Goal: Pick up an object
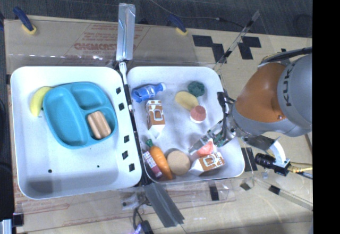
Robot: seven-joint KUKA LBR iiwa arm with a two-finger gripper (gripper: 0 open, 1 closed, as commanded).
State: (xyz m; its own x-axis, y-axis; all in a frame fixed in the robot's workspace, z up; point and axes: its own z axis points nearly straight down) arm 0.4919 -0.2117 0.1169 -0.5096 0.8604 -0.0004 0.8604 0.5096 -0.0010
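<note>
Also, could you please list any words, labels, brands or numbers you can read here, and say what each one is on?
"KU", large dark letters cut off at the frame edge, on the grey arm.
Red print on the cardboard behind the bins: too blurred to read.
Carton in the right bin: label too small to read.
Carton by the gripper: label too small to read.
Bottle: label unreadable.

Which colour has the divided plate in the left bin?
The divided plate is light blue, seen in the camera view.

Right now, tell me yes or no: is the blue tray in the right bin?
No. The blue tray lies in the left bin, with a banana beside it.
</note>
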